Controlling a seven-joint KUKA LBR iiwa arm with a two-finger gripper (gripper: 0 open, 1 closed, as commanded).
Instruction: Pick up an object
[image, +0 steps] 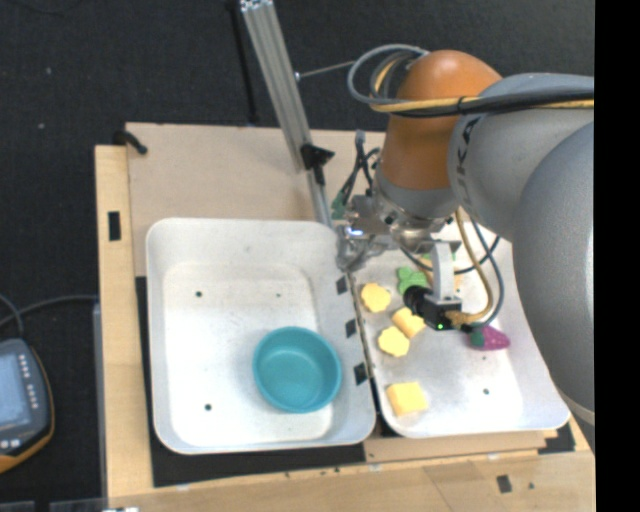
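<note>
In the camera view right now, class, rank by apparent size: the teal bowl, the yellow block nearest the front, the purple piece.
1. teal bowl
2. yellow block
3. purple piece, partly hidden, so its rank is less sure.

Four yellow pieces lie in the right bin (520, 400): a small rounded piece (375, 298) nearest the dividing rims, a second (408, 323) just below and right of it, a third (394, 343) touching or nearly touching that one, and a larger yellow block (407, 398) apart from them, nearer the front rim. A green object (409, 275) sits behind them, partly hidden by the arm. A small purple object (492, 338) lies to the right. In the left bin (200, 260) a teal bowl (296, 369) stands upright, mouth up, near the front right corner.
</note>
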